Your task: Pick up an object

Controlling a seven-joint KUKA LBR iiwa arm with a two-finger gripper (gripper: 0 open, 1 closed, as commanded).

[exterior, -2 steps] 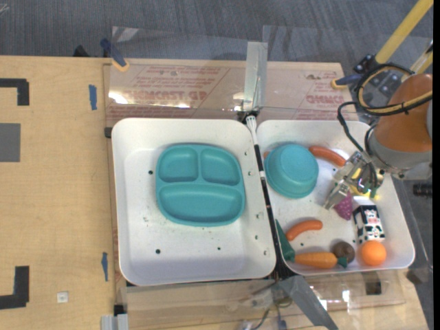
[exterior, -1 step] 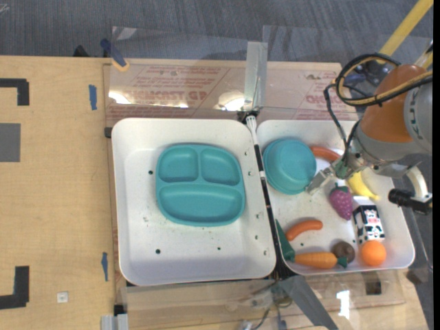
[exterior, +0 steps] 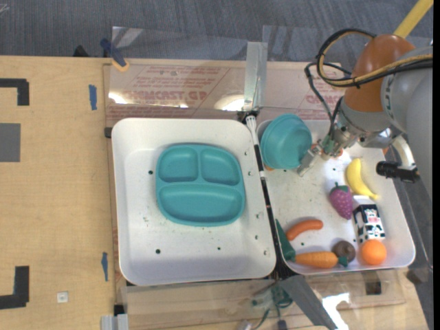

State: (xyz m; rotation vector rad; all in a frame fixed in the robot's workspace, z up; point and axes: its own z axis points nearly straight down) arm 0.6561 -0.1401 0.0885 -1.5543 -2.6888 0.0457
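Orange fruit (exterior: 373, 252) nearest, at front right corner of right bin (exterior: 405, 253); brown ball (exterior: 344, 250) and carrot (exterior: 317, 259) alongside, sausage (exterior: 303, 228) just behind. Black-and-white carton (exterior: 368, 224), purple berry (exterior: 342, 201), banana (exterior: 359, 178) further back. Teal bowl (exterior: 285, 141) tipped on its side at rear left corner. Gripper (exterior: 317, 150) at bowl's right rim, fingers slightly parted, one touching or clasping rim; grasp uncertain. Teal divided plate (exterior: 201, 184) in left bin (exterior: 130, 205).
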